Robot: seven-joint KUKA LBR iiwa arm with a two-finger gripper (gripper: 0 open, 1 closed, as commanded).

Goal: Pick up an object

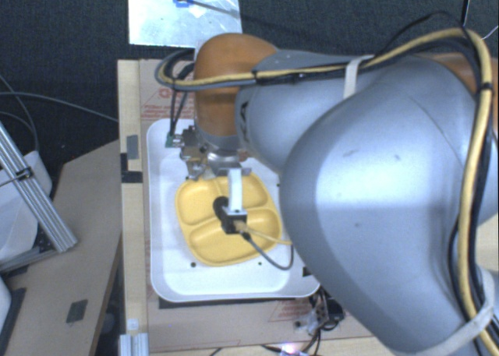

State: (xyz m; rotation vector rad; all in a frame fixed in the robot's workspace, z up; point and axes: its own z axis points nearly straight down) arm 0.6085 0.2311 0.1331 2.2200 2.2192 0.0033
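Camera view: looks down at a slant onto the bench, with the arm coming in from the right and covering most of that side.
Arm (374,191): grey and rounded, the largest thing in sight. It stretches from the right edge across the right part of the bin, with yellow and black cables running along its top.
Orange band (222,74): sits above the wrist, over the far edge of the bin.
Bench (86,206): pale tan top. It carries a cardboard sheet (152,105) with red print, and the bin lies on that sheet.
White bin (168,284): shallow, with rounded corners. Its left rim and near rim are in plain sight, and its right side runs under the arm.
Yellow dish (195,218): the task's thing, a shallow tray divided into compartments by moulded ridges. It lies flat on the bin floor, with bare white floor between it and the left and near rims. Its right edge reaches the shadow of the arm.
Gripper (218,167): hangs below the orange band at the far edge of the yellow dish. Whether it is set wide or narrow cannot be told, nor whether it touches the dish.
Silver sheet (183,0): lies on the dark floor beyond the bench's far edge.
Aluminium frame (31,199): slants past the bench's left edge.
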